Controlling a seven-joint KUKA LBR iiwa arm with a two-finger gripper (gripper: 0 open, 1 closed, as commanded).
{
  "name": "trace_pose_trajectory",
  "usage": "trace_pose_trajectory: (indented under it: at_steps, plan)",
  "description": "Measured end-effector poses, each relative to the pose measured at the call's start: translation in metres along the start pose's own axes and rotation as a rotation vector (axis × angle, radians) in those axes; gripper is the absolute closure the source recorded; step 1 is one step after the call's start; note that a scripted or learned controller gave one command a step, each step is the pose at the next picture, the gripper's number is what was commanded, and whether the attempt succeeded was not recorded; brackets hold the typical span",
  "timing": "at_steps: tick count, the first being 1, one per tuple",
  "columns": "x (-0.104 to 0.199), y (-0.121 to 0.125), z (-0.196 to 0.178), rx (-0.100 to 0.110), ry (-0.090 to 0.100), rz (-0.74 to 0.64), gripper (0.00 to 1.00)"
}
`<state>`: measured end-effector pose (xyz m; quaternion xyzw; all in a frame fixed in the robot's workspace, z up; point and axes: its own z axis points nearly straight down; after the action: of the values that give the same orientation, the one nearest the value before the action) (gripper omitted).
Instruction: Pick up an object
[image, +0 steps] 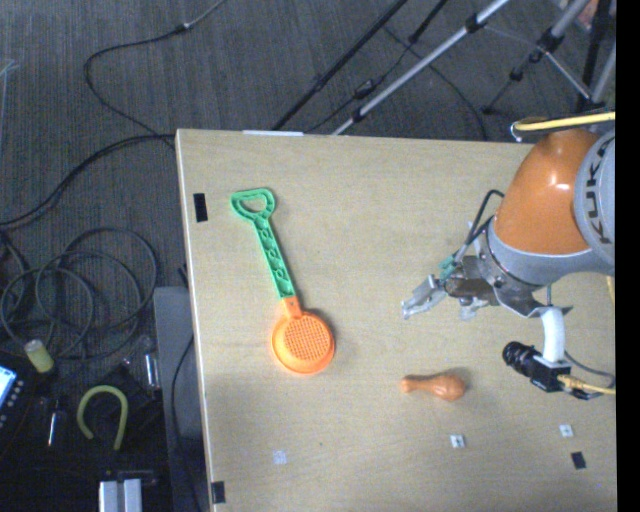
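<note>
While the pincer (418, 303) hovers with fingers slightly parted and nothing between them, the small orange drumstick-shaped toy (437, 385) lies just below it on the table (380, 200), toward the near edge, long axis running left to right.

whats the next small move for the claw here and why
Probably shift the claw down the image and lower it over the drumstick. The claw hangs above bare bench with nothing between its fingers, and the drumstick is the nearest object; the sieve lies farther to image left.
</note>
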<state>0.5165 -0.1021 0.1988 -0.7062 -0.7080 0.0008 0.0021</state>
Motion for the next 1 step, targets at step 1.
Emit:
trace_pose_trajectory:
  at_steps: [1]
  plan:
    - [-0.0555, 0.0522, 0.1161, 0.0, 0.0, -0.067, 0.0]
